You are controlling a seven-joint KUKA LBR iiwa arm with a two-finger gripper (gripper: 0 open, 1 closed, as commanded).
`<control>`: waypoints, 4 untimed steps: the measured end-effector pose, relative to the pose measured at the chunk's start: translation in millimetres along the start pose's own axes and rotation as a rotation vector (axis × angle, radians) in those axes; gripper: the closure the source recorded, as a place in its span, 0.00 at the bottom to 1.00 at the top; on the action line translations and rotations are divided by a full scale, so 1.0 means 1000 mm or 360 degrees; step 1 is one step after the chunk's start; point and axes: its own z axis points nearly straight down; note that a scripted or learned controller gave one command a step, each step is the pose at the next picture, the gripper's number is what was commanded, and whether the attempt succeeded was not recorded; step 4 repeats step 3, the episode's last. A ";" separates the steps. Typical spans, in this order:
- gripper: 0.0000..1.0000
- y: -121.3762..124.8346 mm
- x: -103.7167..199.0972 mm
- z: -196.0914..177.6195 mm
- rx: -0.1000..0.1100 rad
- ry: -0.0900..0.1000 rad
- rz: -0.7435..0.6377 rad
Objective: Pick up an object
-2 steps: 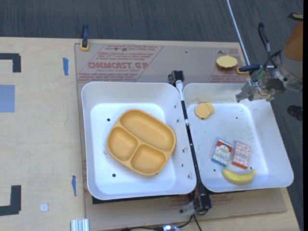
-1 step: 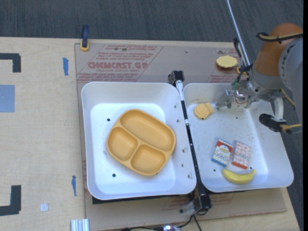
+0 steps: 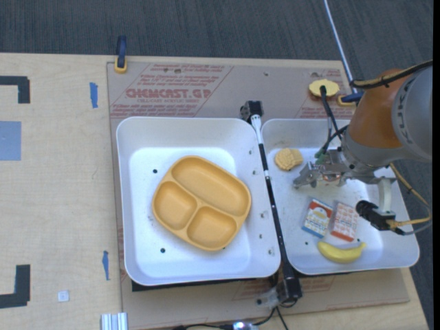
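The right bin [image 3: 405, 253] holds a round yellow waffle-like cookie [image 3: 289, 159], a blue-and-white packet [image 3: 317, 218], a red-and-white packet [image 3: 344, 222] and a yellow banana [image 3: 340, 251]. My gripper [image 3: 309, 178] hangs over the right bin, pointing left, just right of and below the cookie and above the packets. Nothing shows between its metal fingers [image 3: 304, 180]. The left bin [image 3: 130, 184] holds a yellow three-compartment plate [image 3: 201, 203].
A black divider bar [image 3: 267, 184] runs between the two bins. A yellow disc [image 3: 323, 88] lies on the cardboard behind the right bin. Cables trail from the wrist over the right bin's right side.
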 end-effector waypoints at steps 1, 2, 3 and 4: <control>0.00 -0.033 0.033 0.000 0.0003 0.0002 0.0000; 1.00 -0.033 0.033 -0.010 -0.0002 0.0001 0.0002; 1.00 -0.102 0.066 -0.099 0.0006 0.0002 0.0000; 1.00 -0.102 0.066 -0.099 0.0006 0.0002 0.0000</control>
